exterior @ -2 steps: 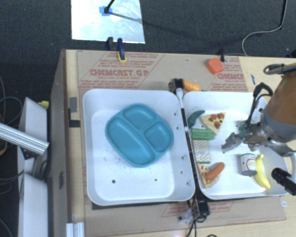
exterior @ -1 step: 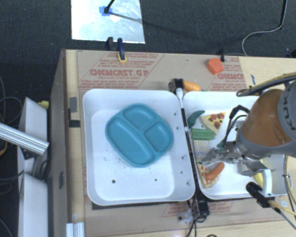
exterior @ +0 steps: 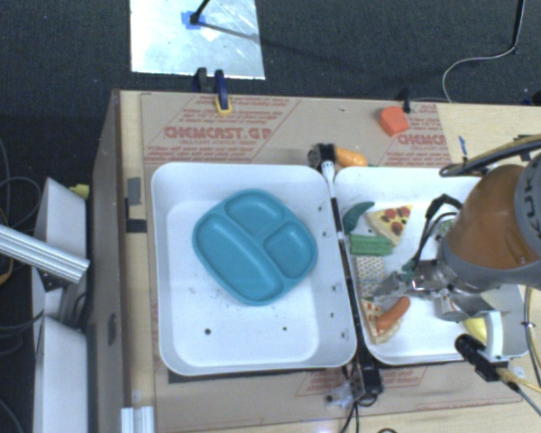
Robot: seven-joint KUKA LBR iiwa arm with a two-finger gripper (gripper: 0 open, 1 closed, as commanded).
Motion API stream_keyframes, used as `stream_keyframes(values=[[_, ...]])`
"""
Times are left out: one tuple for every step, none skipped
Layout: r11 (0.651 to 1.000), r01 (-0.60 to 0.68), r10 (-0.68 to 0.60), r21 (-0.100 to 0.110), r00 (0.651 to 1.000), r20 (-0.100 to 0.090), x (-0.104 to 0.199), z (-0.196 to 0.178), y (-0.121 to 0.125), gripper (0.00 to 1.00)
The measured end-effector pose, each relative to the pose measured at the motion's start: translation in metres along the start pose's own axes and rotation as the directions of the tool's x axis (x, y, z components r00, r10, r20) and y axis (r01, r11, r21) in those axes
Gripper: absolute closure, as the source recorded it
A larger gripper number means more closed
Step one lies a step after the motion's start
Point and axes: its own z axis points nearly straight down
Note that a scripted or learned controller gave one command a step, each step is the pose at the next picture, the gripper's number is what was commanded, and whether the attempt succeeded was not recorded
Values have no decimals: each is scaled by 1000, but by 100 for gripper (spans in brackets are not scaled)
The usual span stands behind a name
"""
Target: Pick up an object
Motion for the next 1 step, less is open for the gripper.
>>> stream_keyframes(values=[[1000, 1, -1, -2, 1000, 2, -1, -10, 1, 100]])
